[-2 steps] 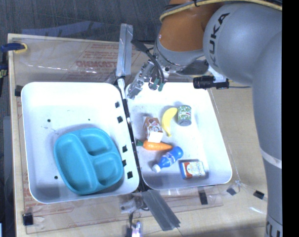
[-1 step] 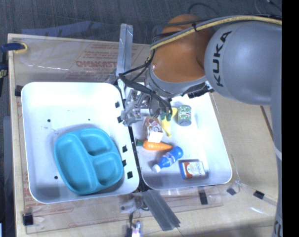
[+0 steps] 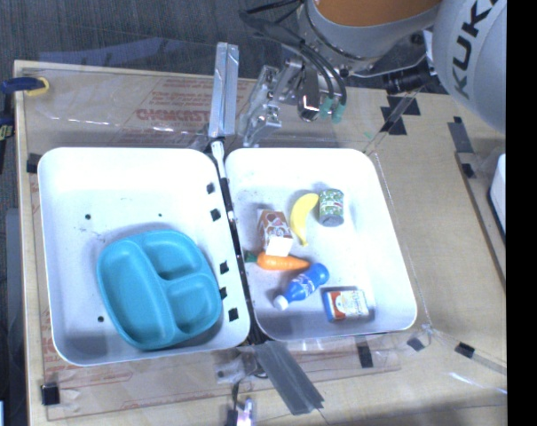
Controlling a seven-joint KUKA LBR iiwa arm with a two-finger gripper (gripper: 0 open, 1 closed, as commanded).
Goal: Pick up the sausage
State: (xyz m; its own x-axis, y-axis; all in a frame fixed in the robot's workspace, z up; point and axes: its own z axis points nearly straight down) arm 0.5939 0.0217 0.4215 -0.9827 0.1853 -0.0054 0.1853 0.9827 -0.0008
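Camera view: my gripper [image 3: 281,105] hangs above the right bin's [image 3: 388,229] far rim, fingers apart, holding nothing. No sausage identifiable among banana [image 3: 303,215], carrot [image 3: 281,262], bottle [image 3: 302,286]. Risk: grabbing the wrong item.

Fixed overhead cam, slanted down on both bins [image 3: 375,229].
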